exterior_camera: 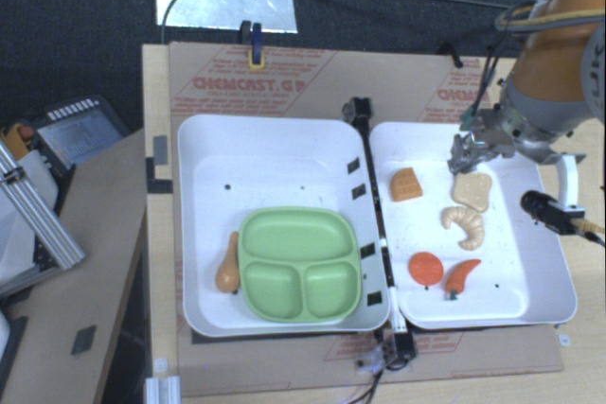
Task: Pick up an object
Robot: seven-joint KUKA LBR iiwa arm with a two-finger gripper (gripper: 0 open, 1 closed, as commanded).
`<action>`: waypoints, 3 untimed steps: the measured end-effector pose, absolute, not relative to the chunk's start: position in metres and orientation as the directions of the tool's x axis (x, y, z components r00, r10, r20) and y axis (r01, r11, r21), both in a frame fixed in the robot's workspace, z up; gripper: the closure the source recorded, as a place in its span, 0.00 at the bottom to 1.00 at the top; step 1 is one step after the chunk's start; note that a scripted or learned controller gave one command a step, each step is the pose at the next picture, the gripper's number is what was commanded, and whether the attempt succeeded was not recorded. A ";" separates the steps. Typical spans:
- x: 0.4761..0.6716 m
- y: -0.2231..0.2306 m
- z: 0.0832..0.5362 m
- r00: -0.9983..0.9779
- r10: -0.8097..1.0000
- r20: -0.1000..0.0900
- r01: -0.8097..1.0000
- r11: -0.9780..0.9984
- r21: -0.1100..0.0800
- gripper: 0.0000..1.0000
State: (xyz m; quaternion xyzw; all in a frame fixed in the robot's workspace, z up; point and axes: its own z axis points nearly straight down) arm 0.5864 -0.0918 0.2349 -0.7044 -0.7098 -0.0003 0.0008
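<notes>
Seen from above at a slant, two shallow white bins sit side by side on a bench lined with printed cardboard [284, 79]. The left bin [204, 156] holds a green divided plate [298, 262] with three compartments, lying toward the near wall, and a tan, pear-shaped piece [228, 266] lies just beside the plate's left edge. The right bin [540, 293] holds five small things: an orange block [406, 184] near the bin's left wall, a pale slice of bread [472, 191] to its right, a croissant [464, 225] just below the bread and close to touching it, a red tomato [426, 268] nearer the front, and a red pepper [461, 276] just right of the tomato, its dark stem end pointing to the front. The arm [559, 61], grey with an orange band, reaches in from the right over the far part of the right bin. Its gripper [464, 158] points down just above the top edge of the bread slice, to the right of the orange block. Whether it touches the bread cannot be told, and nothing shows between its tips; whether it is apart or together cannot be told from this angle. A black clamp [362, 109] sits where the two bins meet at the far side.
</notes>
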 end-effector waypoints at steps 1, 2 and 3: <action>0.574 -0.037 0.228 -0.009 1.000 0.002 1.000 0.009 0.000 1.00; 0.551 0.007 0.217 -0.008 1.000 0.002 1.000 0.008 -0.002 1.00; 0.532 0.055 0.230 -0.009 1.000 0.002 1.000 0.009 0.000 1.00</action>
